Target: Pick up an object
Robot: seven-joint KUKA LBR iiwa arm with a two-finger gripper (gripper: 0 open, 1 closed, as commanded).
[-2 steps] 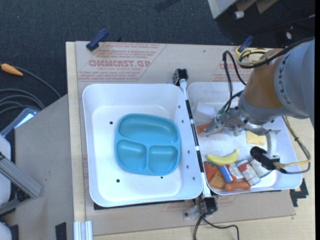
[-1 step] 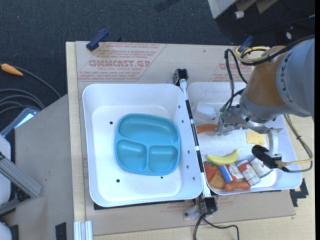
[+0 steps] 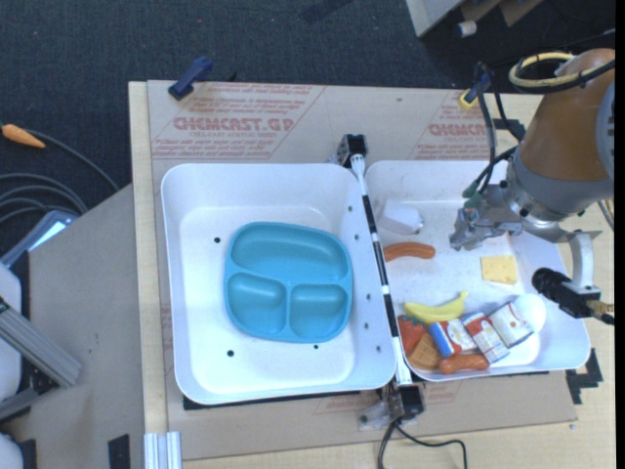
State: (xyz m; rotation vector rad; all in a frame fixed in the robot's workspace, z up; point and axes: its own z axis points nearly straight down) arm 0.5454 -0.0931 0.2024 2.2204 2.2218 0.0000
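The right bin point(image 3: 430, 176) holds several toy foods: a white block point(image 3: 401, 219), an orange sausage point(image 3: 409, 252), a yellow cheese slice point(image 3: 500, 270), a banana point(image 3: 436, 309), a red-and-white carton point(image 3: 486, 331) and a carrot point(image 3: 464, 363). My gripper point(image 3: 476, 227) hangs low in this bin, between the sausage and the cheese slice, just right of the white block. Nothing shows between its fingers.
The left bin point(image 3: 195, 193) holds a blue divided plate point(image 3: 289, 281). A black clamp point(image 3: 353, 149) sits at the top of the wall between the bins. The bench's cardboard top point(image 3: 244, 120) lies behind, with a blue clip point(image 3: 189, 77) at its far left.
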